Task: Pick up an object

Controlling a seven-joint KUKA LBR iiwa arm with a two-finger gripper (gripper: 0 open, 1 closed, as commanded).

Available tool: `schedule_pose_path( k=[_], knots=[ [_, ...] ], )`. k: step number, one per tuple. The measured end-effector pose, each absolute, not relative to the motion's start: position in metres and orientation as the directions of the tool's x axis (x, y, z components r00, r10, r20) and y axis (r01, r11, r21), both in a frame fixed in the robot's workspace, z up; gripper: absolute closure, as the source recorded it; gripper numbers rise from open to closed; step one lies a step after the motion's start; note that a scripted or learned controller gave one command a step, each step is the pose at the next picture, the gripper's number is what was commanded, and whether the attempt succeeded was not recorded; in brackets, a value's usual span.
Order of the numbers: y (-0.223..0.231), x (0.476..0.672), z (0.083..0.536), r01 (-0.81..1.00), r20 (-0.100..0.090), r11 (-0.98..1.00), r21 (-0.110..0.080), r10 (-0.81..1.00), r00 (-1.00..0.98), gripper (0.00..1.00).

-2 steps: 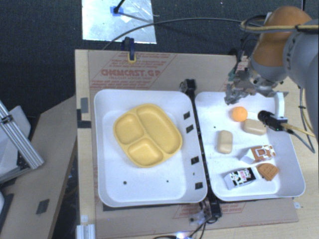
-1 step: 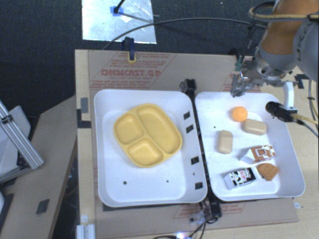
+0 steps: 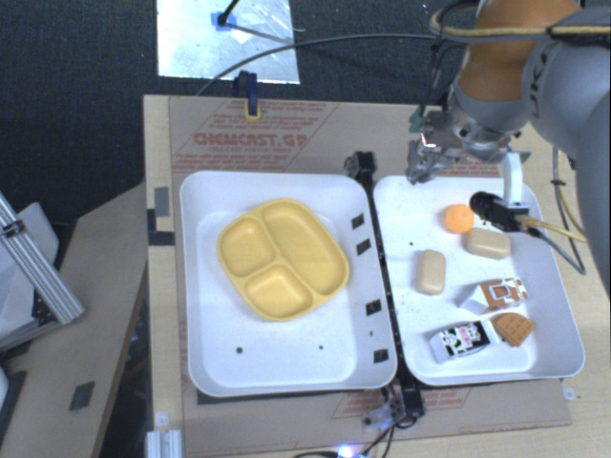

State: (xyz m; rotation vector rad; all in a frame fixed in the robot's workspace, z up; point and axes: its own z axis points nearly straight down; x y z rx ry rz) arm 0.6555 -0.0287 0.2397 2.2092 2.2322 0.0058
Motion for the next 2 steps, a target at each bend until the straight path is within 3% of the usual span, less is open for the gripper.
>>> schedule_pose_path(
  k=[2],
  knots=[
    [0.073,0.653,0.238,1.0,0.002,0.01,0.003,1.0,-0.01,1.0]
  ],
)
